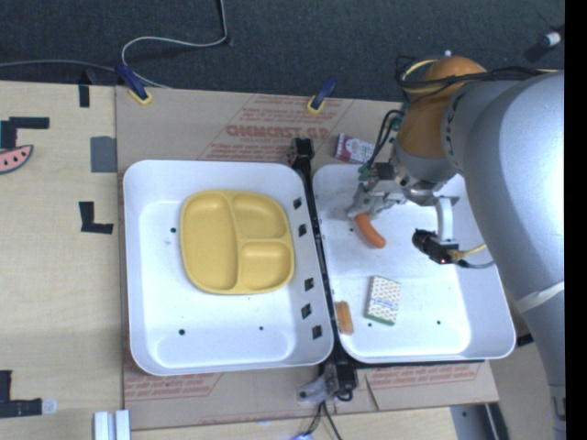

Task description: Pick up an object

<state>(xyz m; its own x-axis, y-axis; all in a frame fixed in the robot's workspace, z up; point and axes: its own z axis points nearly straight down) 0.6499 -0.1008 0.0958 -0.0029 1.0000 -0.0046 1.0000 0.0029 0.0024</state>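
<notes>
Over the right-hand shallow white bin [477, 333], near its far left part, the two-finger gripper [365, 207] is reaching down just above a small orange carrot-shaped object [371, 231], though I cannot tell its grasp state. Nearer the front, a small patterned rectangular packet [383, 299] and a little brown oblong piece [344, 316] are lying apart. Beside them, the left-hand white bin [147, 273] is holding 1 yellow sectioned plastic plate [236, 241].
</notes>
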